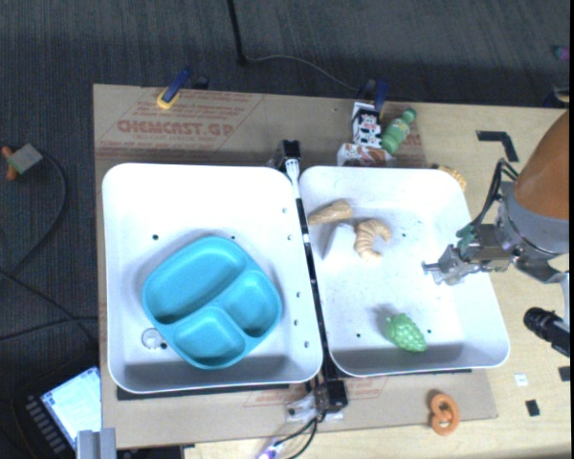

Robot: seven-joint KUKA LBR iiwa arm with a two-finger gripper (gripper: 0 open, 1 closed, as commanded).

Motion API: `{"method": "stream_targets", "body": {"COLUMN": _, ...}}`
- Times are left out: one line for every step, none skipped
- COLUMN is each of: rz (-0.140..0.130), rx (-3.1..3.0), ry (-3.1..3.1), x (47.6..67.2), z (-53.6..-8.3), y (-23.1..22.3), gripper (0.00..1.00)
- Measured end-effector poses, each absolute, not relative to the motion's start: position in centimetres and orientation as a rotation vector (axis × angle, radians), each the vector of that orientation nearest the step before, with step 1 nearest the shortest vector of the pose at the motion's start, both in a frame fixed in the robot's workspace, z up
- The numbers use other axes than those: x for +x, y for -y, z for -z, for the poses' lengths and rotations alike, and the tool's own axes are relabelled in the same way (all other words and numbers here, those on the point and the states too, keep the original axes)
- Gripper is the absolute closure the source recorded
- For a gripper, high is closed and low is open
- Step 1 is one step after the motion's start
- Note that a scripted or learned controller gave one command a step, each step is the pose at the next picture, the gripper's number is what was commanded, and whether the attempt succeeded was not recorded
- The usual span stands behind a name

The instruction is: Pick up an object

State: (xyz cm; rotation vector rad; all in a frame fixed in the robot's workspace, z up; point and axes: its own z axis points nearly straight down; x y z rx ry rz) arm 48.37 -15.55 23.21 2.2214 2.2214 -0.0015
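Note:
The right white bin [337, 350] holds a tan bread roll [329, 212], a tan croissant-shaped piece [369, 235] and a bumpy green toy [405, 333] near its front. My gripper [444, 268] hangs over the bin's right side, pointing left, with nothing seen between its fingers. It is well to the right of the croissant piece and above the green toy.
The left white bin [124, 194] carries a blue divided tray [210, 299]. Behind the bins lie a small printed box [364, 132] and a green bottle [396, 132]. An orange ring [444, 411] lies on the bench in front of the right bin.

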Motion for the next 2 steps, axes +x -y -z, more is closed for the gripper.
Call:
{"method": "stream_targets", "body": {"rz": 0.001, "rx": 2.221, "ry": -2.223, "x": 49.01, "z": -21.94, "y": 9.4, "gripper": 1.0}}
{"method": "stream_targets", "body": {"rz": 0.002, "rx": 2.222, "ry": -2.221, "x": 48.39, "z": -21.53, "y": 9.51, "gripper": 1.0}}
